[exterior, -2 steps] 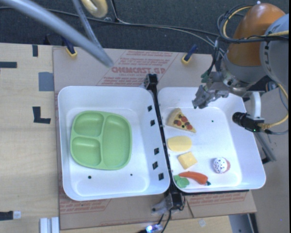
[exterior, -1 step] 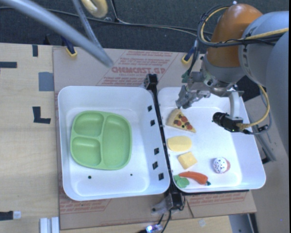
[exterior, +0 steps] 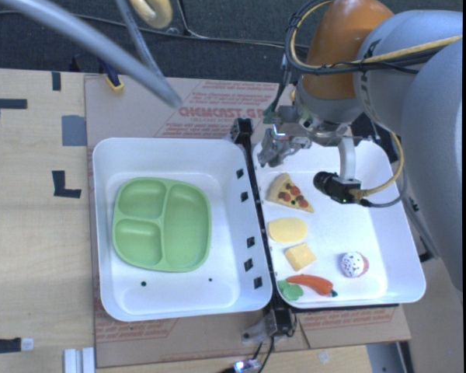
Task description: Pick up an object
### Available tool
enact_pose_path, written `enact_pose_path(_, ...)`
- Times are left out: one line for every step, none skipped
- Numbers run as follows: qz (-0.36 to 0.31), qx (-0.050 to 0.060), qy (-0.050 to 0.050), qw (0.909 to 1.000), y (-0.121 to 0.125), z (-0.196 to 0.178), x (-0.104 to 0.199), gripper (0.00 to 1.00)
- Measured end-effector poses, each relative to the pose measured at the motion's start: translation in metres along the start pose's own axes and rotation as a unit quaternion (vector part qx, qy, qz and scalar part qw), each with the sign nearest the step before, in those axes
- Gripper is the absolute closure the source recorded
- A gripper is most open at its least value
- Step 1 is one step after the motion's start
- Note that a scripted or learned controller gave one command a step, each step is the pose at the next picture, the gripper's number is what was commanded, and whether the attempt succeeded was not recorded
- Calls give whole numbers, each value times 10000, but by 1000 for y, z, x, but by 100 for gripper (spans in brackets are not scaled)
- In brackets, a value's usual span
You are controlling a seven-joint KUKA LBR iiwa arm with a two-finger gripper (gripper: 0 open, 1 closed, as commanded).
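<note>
Pick not yet made. The gripper (exterior: 270,151) hangs over the right bin (exterior: 388,231)'s far-left corner, fingers apart, empty. The nearest object, the pizza slice (exterior: 289,193), lies untouched just beside it.

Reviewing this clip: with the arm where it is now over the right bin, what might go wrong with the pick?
1. The gripper hangs near the divider between the bins, so a descent may hit that wall.
2. The pizza slice, yellow oval and cheese cube lie close together; a grab could nudge a neighbour.
3. The black cable dangles above the bin floor and might snag.
</note>
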State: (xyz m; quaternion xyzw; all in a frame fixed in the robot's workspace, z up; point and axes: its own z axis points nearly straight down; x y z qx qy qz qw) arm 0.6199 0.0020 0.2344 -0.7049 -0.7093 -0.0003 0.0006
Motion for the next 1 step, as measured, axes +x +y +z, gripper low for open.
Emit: enact_pose_path(-1, 5, -5, 10000, 8, 9, 62, 100)
